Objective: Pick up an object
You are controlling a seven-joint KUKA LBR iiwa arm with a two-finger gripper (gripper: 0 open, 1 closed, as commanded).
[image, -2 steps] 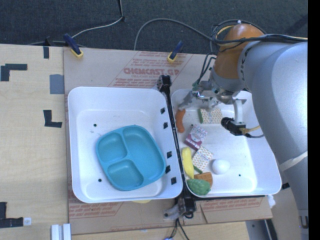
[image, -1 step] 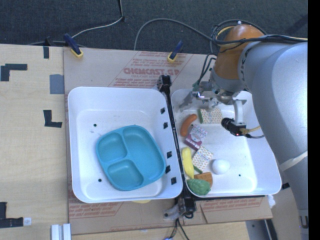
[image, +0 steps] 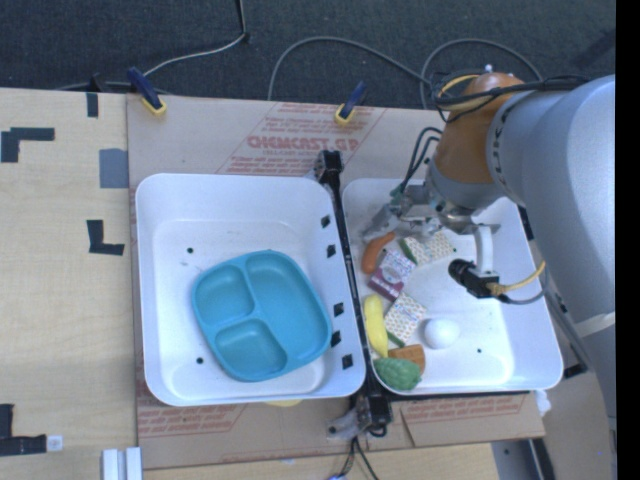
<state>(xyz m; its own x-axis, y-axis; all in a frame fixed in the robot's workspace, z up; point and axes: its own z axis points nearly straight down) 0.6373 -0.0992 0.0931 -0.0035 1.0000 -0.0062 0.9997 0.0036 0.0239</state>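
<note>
My gripper (image: 398,218) is low over the far left part of the right bin (image: 520,363), just above a heap of small objects. Right beneath it lie an orange piece (image: 372,254) and a checkered packet (image: 428,248). A purple-and-white packet (image: 392,273) sits a little nearer. Further forward are a yellow banana-shaped toy (image: 375,326), another checkered packet (image: 404,318), a white ball (image: 440,332), a small orange wedge (image: 408,354) and a green object (image: 398,372). The wrist hides part of the heap.
The left bin (image: 165,208) holds a blue divided plate (image: 260,314). A black divider (image: 340,258) runs between the bins. The grey arm with its orange band (image: 470,138) covers the right bin's far right side. A black cable connector (image: 470,276) hangs over the right bin.
</note>
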